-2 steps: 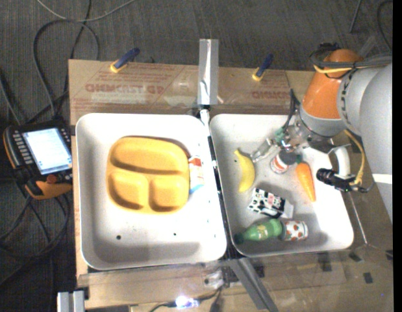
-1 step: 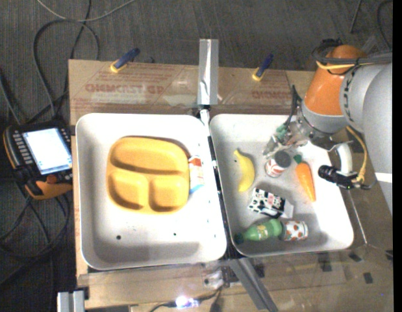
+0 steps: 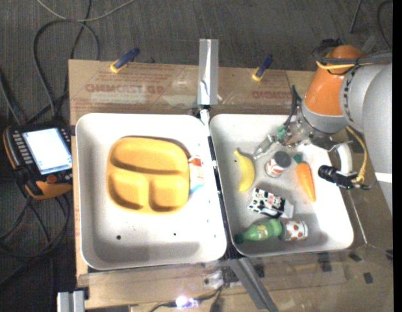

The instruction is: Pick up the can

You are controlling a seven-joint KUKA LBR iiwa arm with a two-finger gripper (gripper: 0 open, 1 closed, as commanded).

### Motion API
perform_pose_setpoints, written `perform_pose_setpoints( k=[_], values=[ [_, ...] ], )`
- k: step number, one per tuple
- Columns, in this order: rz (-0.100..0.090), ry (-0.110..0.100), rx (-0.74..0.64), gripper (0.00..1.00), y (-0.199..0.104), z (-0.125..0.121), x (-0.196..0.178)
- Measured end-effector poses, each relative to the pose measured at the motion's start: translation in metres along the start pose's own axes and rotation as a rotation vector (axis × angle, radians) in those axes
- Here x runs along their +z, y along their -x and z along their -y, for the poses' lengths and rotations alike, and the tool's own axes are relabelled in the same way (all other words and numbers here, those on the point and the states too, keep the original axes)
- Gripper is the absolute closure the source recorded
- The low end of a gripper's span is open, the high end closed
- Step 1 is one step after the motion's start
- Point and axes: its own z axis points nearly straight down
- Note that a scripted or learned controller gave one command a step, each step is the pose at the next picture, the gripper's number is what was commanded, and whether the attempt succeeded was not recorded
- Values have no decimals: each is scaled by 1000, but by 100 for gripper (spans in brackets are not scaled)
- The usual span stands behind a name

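Nearest the camera, along the front wall of the right bin [image 3: 347,236]: a green bottle [image 3: 260,231] lying on its side, neck toward the left, with a small red-and-white patterned cup [image 3: 295,229] touching its base end.

Next item up: a black-and-white printed packet [image 3: 267,203], lying flat and slightly tilted, just above the bottle.

Left part of the same bin: a yellow banana [image 3: 245,169], curved, lying close to the wall shared with the other bin.

Right part: an orange carrot [image 3: 306,180], pointed end toward the front.

Can [image 3: 274,167] (the task's item): small, red and white, sitting between banana and carrot, in the upper half of the right bin. A dark round object [image 3: 282,158] lies touching its upper right edge; what it is cannot be made out.

Gripper [image 3: 278,142]: hanging from the grey arm [image 3: 366,112] with its orange band, directly above and just behind the can as seen from here. One metal finger [image 3: 264,146] slants down to the left, its tip near the can's upper left. The fingers look spread apart, with nothing between them; whether they touch the can is hard to judge.

Left bin [image 3: 90,194]: a yellow divided tray [image 3: 149,173] with three compartments, and a small red, white and blue item [image 3: 197,173] wedged against its right edge.

Off the bench, far left: a handheld control pendant [image 3: 39,155] with a lit screen.
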Motion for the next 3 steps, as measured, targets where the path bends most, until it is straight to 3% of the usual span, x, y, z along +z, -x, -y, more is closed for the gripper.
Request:
perform_pose_setpoints(
  k=[1, 2, 3],
  values=[
    [-8, -4, 20, 0, 20, -6, 12],
    [-12, -9, -518, 0, 2, 8, -14],
    [-11, -7, -680, 0, 31, 28, -6]
  ],
)
